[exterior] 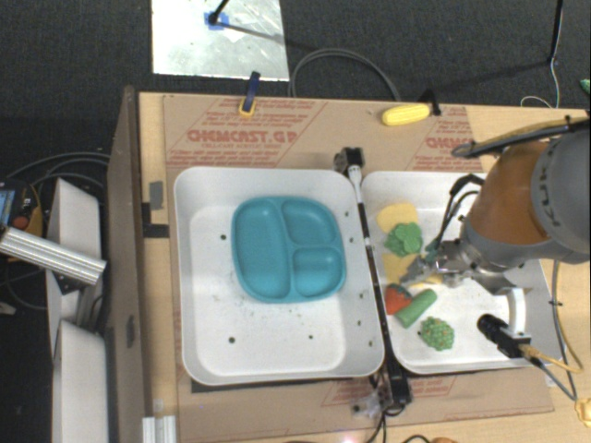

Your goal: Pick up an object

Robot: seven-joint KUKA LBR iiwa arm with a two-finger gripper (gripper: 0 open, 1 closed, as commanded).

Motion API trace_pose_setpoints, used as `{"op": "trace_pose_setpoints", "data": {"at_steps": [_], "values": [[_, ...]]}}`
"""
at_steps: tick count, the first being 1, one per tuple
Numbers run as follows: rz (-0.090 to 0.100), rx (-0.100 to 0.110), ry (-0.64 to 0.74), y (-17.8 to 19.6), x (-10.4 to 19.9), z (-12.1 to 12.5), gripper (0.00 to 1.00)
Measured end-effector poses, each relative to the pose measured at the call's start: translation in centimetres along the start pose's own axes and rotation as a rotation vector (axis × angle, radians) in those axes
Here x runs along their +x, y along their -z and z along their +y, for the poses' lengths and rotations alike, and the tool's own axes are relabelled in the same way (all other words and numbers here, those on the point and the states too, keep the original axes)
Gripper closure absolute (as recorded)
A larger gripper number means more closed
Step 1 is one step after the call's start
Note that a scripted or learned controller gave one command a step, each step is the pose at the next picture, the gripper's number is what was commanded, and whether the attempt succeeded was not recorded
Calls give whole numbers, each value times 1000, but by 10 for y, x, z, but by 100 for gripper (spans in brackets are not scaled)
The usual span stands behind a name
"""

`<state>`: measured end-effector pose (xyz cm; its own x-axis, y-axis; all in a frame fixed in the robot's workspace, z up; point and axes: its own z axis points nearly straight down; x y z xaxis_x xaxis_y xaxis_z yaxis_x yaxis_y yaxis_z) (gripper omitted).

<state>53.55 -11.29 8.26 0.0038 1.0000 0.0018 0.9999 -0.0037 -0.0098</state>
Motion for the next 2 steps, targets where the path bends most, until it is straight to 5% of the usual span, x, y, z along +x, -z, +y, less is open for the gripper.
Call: {"op": "trace_pose_setpoints", "data": {"at_steps": [1,2], "values": [[0,-7,6,1,32,-29,0],[-2,-13,3,12,30,-27,100]]}}
